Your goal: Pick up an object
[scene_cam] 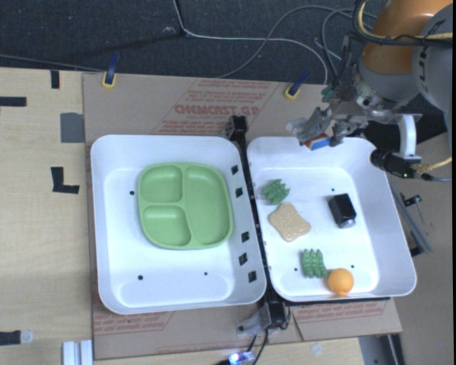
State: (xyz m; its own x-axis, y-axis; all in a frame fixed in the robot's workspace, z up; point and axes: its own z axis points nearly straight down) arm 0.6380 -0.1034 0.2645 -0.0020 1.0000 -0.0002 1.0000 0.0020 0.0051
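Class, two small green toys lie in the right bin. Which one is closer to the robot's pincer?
The green toy near the bin's top left, just above the tan biscuit. The other green toy lies lower, beside the orange ball, farther from the pincer.

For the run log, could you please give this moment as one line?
gripper: over right bin far rim, nothing held | orange, black block: in bin | green tray: left bin

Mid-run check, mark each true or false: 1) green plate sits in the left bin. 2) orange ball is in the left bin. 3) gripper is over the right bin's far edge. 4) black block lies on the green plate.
1) True: the green plate lies in the left bin.
2) False: the orange ball is in the right bin, near corner.
3) True: the gripper is at that far edge.
4) False: the black block lies on the right bin's floor.
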